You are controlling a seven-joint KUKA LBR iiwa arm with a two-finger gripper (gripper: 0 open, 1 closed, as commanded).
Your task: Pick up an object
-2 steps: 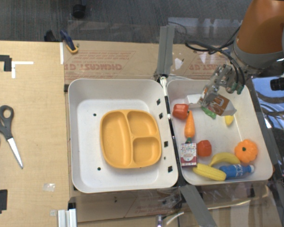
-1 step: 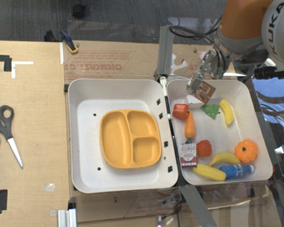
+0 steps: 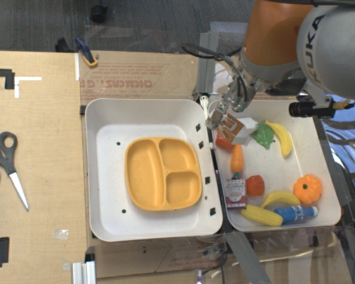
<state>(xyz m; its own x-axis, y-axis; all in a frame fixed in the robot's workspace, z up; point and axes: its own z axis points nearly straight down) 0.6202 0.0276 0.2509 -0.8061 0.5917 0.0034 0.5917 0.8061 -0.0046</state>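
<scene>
My gripper (image 3: 218, 118) hangs low over the far left corner of the right bin (image 3: 326, 158), just above its left wall. Directly beside it lies a brown and white carton (image 3: 235, 129), with a red tomato (image 3: 223, 142) under the carton's near edge. Whether the gripper touches the carton is not clear. Further right in the same bin are a green vegetable (image 3: 263, 135) and a banana (image 3: 282, 138). An orange carrot (image 3: 237, 157) lies just in front of the carton.
The left bin (image 3: 100, 176) holds a yellow divided plate (image 3: 164, 173). The right bin's near half has a red packet (image 3: 235, 193), a red fruit (image 3: 255, 185), an orange pumpkin (image 3: 307, 188), a second banana (image 3: 281, 198), corn (image 3: 261, 215) and a blue bottle (image 3: 299, 213). Scissors (image 3: 9, 164) lie far left.
</scene>
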